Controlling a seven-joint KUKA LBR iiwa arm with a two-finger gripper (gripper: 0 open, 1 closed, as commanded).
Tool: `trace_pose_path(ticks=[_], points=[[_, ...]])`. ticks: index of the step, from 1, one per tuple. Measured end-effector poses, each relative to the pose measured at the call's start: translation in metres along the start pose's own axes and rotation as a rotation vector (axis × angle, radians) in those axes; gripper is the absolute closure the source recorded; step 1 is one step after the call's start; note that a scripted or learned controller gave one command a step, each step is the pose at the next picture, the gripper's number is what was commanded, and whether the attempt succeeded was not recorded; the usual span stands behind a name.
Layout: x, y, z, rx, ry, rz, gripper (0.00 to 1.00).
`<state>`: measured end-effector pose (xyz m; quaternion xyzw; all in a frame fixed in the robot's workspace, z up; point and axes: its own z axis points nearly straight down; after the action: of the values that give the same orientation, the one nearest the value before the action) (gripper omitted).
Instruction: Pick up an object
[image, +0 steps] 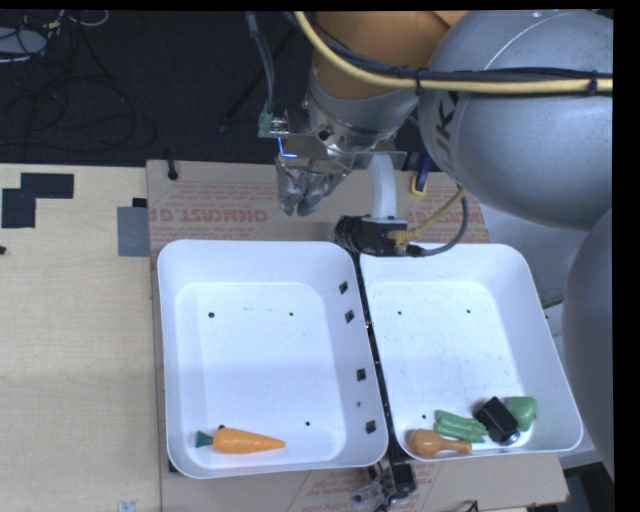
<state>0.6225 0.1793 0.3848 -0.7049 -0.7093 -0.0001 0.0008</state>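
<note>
The gripper (302, 197) hangs beyond the left bin's (180, 300) far rim — fingers close together, gripping nothing; a carrot (245, 441) lies by that bin's near wall.

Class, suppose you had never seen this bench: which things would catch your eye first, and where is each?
The big grey arm looms at upper right, its gripper raised beyond the bins' far edge. An orange carrot lies alone at the left bin's near edge, while a small cluster of toys crowds the right bin's near corner.

carrot (243, 440) in left bin (180, 262) — other toys (480, 425) in right bin (540, 290).
</note>
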Motion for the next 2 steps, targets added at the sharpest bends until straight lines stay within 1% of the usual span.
trace_pose_path(ticks=[1,2], points=[[0.068,0.022,-0.016,0.0,0.0,0.0,1.0],[0.009,0.021,0.025,0.007,-0.006,0.011,1.0]])
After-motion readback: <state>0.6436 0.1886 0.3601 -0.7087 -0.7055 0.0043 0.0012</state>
